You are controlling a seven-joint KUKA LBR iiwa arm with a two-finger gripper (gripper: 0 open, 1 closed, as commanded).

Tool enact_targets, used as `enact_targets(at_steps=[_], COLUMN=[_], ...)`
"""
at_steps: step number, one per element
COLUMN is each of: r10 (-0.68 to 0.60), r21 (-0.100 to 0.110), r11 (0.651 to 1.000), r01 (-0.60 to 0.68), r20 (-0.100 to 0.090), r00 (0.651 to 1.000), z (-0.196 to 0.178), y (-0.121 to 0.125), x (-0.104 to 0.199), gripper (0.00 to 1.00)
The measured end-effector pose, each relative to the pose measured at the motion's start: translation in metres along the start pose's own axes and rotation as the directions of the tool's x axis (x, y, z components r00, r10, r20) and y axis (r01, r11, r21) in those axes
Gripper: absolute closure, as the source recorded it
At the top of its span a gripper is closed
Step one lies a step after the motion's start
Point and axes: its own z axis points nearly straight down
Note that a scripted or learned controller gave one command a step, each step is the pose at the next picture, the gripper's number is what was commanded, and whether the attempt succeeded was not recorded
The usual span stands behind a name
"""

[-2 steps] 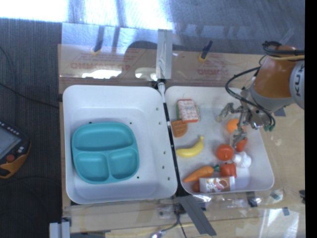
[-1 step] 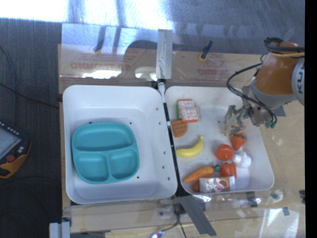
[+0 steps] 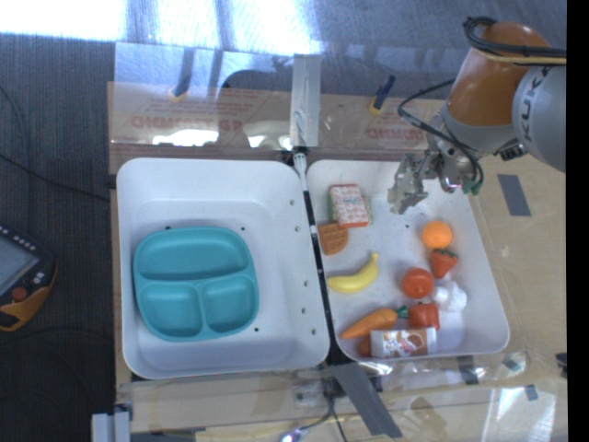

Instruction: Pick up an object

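Note:
My gripper (image 3: pixel 408 194) hangs over the back of the right bin (image 3: pixel 488 274), open, with nothing between its fingers. Just to its left lies a small pink box (image 3: pixel 349 205). An orange (image 3: pixel 438 236) sits in front of it to the right, with a strawberry (image 3: pixel 443 262) below that. Further forward lie a banana (image 3: pixel 354 277), a tomato (image 3: pixel 417 283), a carrot (image 3: pixel 372 322) and a red-and-white bottle (image 3: pixel 402 343) on its side. A brown waffle-like piece (image 3: pixel 332 238) rests against the bin's left wall.
The left bin (image 3: pixel 276 191) holds a teal divided plate (image 3: pixel 195 281). A white lump (image 3: pixel 451 296) and a small red piece (image 3: pixel 424 316) crowd the right bin's front right. A metal divider (image 3: pixel 305 99) stands behind the bins.

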Motion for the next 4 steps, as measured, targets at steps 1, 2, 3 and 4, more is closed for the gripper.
enact_targets(at_steps=[1, 2, 3, 4], r10=[-0.19, -0.19, -0.121, -0.332], r21=[-0.001, -0.001, -0.002, 0.004], r11=[0.982, 0.982, 0.993, 0.943], r01=[0.19, 0.19, 0.121, 0.332], r20=[-0.002, -0.003, -0.002, 0.008], r00=[0.982, 0.982, 0.993, 0.943], z=[-0.038, -0.038, -0.037, 0.032], y=[0.085, 0.085, 0.138, 0.071], x=[0.021, 0.021, 0.001, 0.059], gripper=[1.0, 0.0, 0.0, 0.0])
